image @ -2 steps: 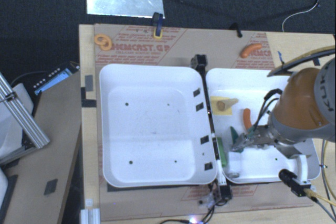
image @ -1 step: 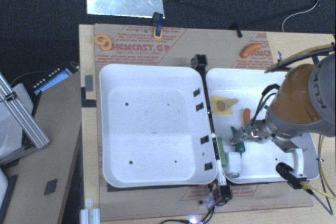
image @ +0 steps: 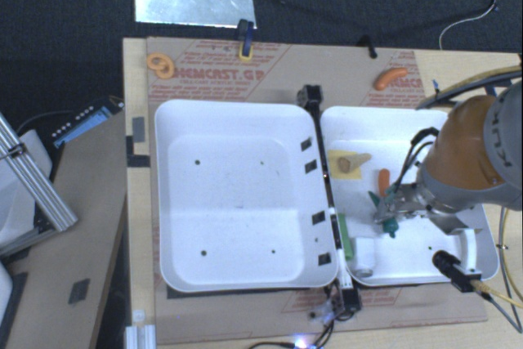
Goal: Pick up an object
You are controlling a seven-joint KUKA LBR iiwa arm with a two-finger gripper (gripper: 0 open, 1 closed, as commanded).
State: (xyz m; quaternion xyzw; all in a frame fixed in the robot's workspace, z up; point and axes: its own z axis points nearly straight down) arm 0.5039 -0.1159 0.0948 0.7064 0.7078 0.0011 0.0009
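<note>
Camera view, from above the bench:

Bench: a brown board (image: pixel 343 65) carried two shallow white bins side by side.

Left bin (image: pixel 176 257): white, with only small dark dots visible on its floor.

Right bin (image: pixel 409 117): white, holding all the loose items and the working end of the arm.

Arm (image: pixel 466 147): grey with an orange band, reaching in from the right, its bulk hanging over the right half of the right bin.

Gripper (image: pixel 391 212): low over the middle of the right bin, pointing down and leftward. Whether it was open or closed I could not tell, nor whether it had anything in hand.

Teal item (image: pixel 392 226): a small blue-green piece just at the gripper's tip, touching or nearly touching it; its shape was too small to make out.

Orange stick (image: pixel 383 180): a short carrot-like piece, just above the gripper, lying on the bin floor.

Yellow card (image: pixel 346 163): a pale flat piece with a brown spot, near the bin's left wall, apart from the gripper.

Green strip (image: pixel 346 239): along the bin's left wall, lower down.

White cylinder (image: pixel 364 256): near the bin's front edge, beside the green strip.

Off-bin items: an orange sausage shape (image: pixel 391 78) and a pretzel-like ring (image: pixel 160 64) lay on the board, outside both bins.

Step in hand: by my reckoning, the descent or grasp attempt on the teal item.

Next move calls for: a firm close on that piece, then a straight lift to prove the hold.
</note>
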